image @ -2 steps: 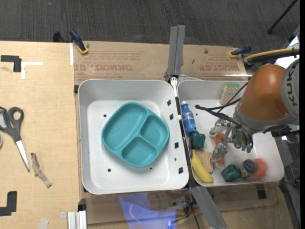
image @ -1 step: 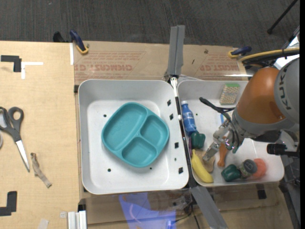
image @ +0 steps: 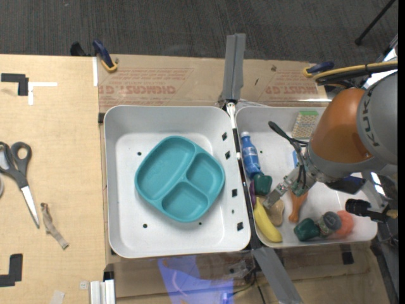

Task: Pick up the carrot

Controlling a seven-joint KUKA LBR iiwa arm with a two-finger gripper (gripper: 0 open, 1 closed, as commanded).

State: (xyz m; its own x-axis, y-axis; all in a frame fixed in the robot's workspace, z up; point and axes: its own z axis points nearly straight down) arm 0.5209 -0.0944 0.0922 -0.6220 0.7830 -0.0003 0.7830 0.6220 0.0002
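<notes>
Camera view showed me the carrot (image: 297,206) in the right bin (image: 364,234), just right of the banana (image: 266,223), with the gripper (image: 283,189) low beside it, whether clenched or released I could not tell. I judged the crowding risky: the fingers could catch the banana or nudge the carrot away.

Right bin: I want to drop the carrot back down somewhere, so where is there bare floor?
In the right bin, bare floor lies at the far end, between the blue bottle and the black spoon. The near end is crowded: banana, carrot, green toy and gripper. The left bin has bare floor around the teal plate.
</notes>
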